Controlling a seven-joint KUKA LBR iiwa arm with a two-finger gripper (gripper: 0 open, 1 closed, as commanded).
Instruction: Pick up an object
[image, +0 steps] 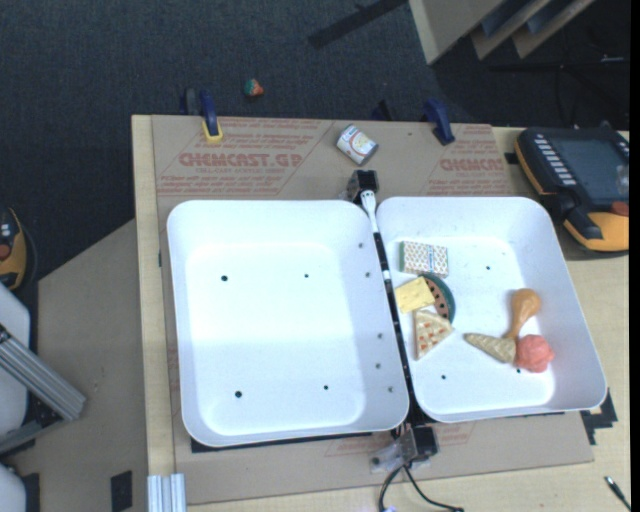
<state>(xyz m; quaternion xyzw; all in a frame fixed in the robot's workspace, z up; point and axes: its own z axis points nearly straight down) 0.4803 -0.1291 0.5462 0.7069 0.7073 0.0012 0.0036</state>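
The right bin (560, 250) holds several small toy foods. A green-and-white patterned packet (424, 257) lies near its left wall. Below it sit a yellow cheese wedge (411, 295), a watermelon slice (441, 297) and a pizza slice (431, 332). Further right lie a chicken drumstick (520, 308), an ice cream cone (490, 346) and its pink scoop (535, 353). The left bin (190, 330) has nothing on its floor.
A small white box (356, 144) lies on the cardboard behind the bins. Blue clamps (209, 115) (437, 120) hold the board's far edge. A yellow-and-black pendant (585, 180) rests at the right. An aluminium rail (40, 380) stands at the left.
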